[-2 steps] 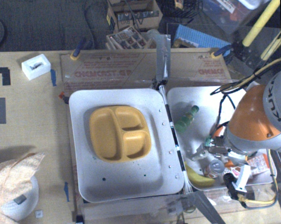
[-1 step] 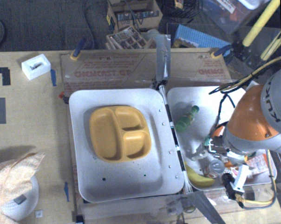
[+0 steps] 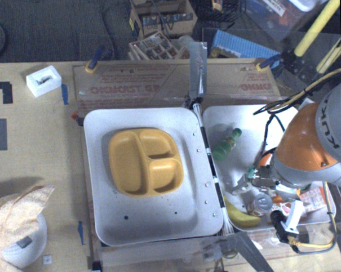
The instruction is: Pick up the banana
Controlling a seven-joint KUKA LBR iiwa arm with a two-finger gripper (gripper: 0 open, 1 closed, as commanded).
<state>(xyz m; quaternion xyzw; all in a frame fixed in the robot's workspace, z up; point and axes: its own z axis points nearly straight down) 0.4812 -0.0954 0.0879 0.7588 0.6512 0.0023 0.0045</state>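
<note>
Single arm is over the right bin (image 3: 215, 120), reaching in from the right side of the view, orange band above the wrist. The gripper (image 3: 258, 199) hangs low in the bin's near half. Wrist hardware and cables mask the working end, so I cannot tell whether it is open or closed, and nothing is visibly held in it.

The banana (image 3: 240, 215) lies flat on the floor of the right bin, in the near left corner, curved along the wall that divides the two bins. Its visible end points toward the near rim; the other end runs under the gripper assembly. The gripper is just beside it, on the banana's right and slightly farther from the camera. Whether there is contact cannot be told.

A green bottle (image 3: 225, 145) lies farther back in the same bin, well apart from the banana, so it should not interfere. A red-and-white packet (image 3: 312, 198) sits at the right, partly under the arm.

Left bin (image 3: 98, 164) holds a yellow divided tray (image 3: 144, 161), centred, well away from the action.

Judgement: the arm is placed low and near the corner because the banana sits there. The wall close by leaves little room on that side; a grasp across the banana's width looks cramped, and a slip against the wall is the likely failure.
</note>
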